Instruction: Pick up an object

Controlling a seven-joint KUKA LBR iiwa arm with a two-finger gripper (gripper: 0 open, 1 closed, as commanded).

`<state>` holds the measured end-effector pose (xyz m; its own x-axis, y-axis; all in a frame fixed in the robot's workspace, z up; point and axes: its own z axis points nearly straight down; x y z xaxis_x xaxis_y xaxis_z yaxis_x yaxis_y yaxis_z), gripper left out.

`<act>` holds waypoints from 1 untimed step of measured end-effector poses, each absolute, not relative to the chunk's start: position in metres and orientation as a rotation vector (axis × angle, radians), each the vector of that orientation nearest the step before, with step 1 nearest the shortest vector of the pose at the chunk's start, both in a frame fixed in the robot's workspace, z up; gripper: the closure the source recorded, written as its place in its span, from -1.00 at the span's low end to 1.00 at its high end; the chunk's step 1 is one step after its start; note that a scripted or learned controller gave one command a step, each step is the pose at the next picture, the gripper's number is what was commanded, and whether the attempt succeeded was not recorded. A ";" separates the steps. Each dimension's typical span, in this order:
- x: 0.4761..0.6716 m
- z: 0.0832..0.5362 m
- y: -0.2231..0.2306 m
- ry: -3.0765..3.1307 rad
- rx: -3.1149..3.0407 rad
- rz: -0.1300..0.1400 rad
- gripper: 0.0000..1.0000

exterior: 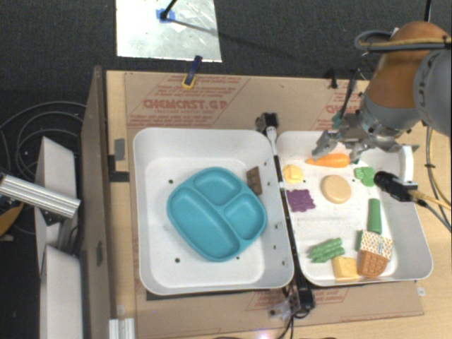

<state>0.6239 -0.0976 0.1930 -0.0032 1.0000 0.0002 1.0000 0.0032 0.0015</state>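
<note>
The orange carrot (pixel 332 160) lay at the right bin's (pixel 417 260) twelve o'clock, handy for the gripper (pixel 344 144) poised above, grip impossible to tell.

Even overhead light, slightly soft focus

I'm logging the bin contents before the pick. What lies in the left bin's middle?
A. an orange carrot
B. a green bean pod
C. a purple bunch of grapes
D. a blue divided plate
D: the blue divided plate fills the middle of the left bin; the carrot lies in the right bin.
</note>
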 end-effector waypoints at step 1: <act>0.625 0.204 -0.097 2.225 2.213 0.006 1.00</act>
